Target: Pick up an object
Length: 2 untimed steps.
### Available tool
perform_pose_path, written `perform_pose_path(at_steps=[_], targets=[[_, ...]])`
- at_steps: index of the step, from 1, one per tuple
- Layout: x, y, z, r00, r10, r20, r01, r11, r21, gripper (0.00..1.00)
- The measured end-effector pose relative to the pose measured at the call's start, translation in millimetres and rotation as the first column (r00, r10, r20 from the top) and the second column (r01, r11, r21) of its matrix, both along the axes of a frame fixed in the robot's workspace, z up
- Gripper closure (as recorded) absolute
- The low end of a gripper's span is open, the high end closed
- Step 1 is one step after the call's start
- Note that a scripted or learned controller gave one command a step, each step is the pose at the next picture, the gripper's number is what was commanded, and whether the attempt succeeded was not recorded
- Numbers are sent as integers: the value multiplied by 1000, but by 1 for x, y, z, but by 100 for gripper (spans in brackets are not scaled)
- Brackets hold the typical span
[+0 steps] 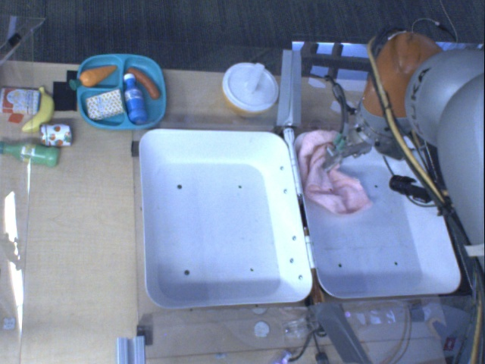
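A divided blue plate point(121, 91) of toy food sits on the bench point(76, 241) left of the cloth. The pink cloth point(333, 182) lies crumpled in the right bin point(394, 256), against its left wall. The tool point(333, 154) presses into the cloth's top; its opening cannot be told.

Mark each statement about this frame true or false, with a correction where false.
1. The crumpled pink cloth lies in the right white bin. True.
2. The gripper is over the left white bin. False: it is at the pink cloth in the right bin.
3. The blue divided plate sits inside the left bin. False: it rests on the wooden bench, beyond that bin's far left corner.
4. A white-lidded round container stands on the bench beyond the bins. True.
5. A yellow toy banana lies in the right bin. False: it is on the bench, left of the blue plate.
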<state>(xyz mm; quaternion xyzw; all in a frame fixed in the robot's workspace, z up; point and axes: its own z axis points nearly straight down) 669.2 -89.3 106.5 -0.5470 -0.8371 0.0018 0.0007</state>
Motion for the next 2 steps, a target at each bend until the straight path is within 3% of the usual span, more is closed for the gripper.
perform_pose_path(at_steps=[1, 2], targets=[[0, 0, 0, 1000, 0, -1, 0, 1000, 0, 0], [-1, -2, -18, 1000, -24, -7, 24, 1000, 3, 0]])
